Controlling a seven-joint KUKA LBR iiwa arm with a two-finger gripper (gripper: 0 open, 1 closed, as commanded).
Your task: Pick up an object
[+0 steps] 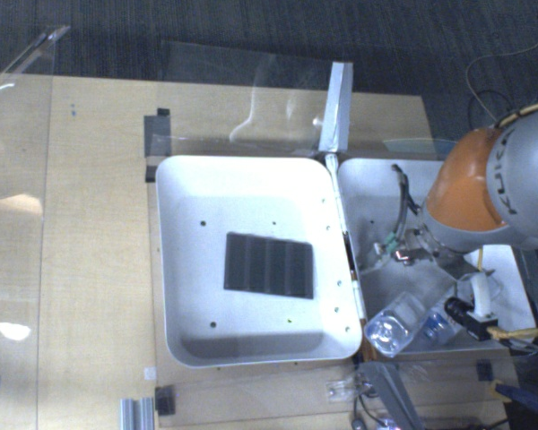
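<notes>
landmark: the left shallow white plastic bin (242,186), which rests on the pale wooden bench (72,240). all positions below are given relative to this bin.

contents of the landmark bin: one flat black rectangular pad with lengthwise ribs (269,265) lies on the floor, roughly at the centre and clear of all four walls.

adjacent unit: the second shallow white plastic bin (368,195) stands directly to the right of the landmark bin, wall against wall.

task object: a clear plastic bottle with a blue label (396,327) lies on its side in the second bin. it is just beside the near right corner of the landmark bin, with one rounded end turned towards that corner.

arm: the grey arm (520,159) with the orange band (462,195) enters from the right of the landmark bin and bends down over the second bin.

gripper (403,251): it sits low inside the second bin, a short way right of the middle of the landmark bin's right wall. it is on the far side of the bottle and apart from it, with bare bin floor showing between them.

claw state: whether it is spread or pressed together cannot be told from this view. nothing is seen pinched in it.
</notes>
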